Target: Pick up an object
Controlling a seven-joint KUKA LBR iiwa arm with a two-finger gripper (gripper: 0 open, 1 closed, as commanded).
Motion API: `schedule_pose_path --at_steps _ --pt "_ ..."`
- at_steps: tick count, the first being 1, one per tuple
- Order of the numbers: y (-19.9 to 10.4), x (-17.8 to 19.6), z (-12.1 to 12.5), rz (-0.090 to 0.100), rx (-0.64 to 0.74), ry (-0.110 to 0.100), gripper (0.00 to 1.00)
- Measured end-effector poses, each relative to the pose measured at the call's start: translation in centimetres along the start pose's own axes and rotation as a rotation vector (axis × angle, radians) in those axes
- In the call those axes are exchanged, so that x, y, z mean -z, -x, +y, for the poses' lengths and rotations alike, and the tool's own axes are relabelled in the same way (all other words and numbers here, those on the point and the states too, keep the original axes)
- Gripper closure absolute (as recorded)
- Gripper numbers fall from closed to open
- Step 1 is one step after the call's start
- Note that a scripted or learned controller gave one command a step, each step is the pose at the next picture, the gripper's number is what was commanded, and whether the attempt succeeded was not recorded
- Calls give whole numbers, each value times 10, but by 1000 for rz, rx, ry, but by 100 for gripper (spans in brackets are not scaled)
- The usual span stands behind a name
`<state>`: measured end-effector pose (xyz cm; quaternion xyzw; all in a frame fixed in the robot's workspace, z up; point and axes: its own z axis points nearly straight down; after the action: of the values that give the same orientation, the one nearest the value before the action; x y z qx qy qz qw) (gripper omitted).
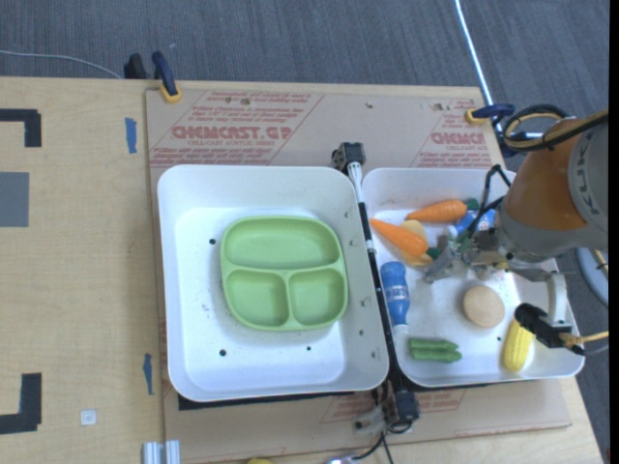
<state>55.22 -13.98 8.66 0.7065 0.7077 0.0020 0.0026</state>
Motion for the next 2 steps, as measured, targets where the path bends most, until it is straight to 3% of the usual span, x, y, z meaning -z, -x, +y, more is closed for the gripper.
schedule_pose_path --at_steps 1,2 --pt "-50 -1 60 2 1 -1 0" --pt "-49 11 61 -2 3 2 100"
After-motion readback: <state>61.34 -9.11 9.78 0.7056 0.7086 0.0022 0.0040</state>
